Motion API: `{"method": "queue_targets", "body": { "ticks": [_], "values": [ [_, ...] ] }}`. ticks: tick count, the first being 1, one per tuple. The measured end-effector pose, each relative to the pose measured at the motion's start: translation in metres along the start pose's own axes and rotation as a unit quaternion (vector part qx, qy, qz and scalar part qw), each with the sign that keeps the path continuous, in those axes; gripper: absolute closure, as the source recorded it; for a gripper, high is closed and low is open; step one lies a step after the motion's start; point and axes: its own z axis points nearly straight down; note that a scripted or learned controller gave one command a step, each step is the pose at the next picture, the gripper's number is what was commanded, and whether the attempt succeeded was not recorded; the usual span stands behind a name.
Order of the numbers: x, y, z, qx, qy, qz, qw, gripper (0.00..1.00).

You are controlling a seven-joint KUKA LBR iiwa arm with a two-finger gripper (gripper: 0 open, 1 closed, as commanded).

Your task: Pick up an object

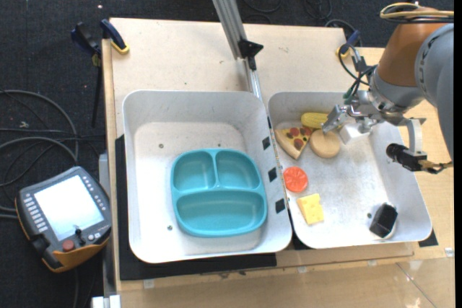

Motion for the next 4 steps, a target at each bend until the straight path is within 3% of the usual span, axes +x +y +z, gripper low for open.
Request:
{"method": "queue_targets", "body": {
  "ticks": [1,2,3,4],
  "values": [
    [0.001,0.002,-0.014,-0.004,0.000,-0.001,1.0000,1.00],
    [-0.004,0.003,-0.058,0.005,0.005,0.000,1.0000,1.00],
    [-0.004,0.006,-0.112,0.004,0.005,-0.001,1.0000,1.00],
    [0.045,-0.011,-0.104,0.009,0.007,-0.003,0.9999,1.00]
  ]
}}
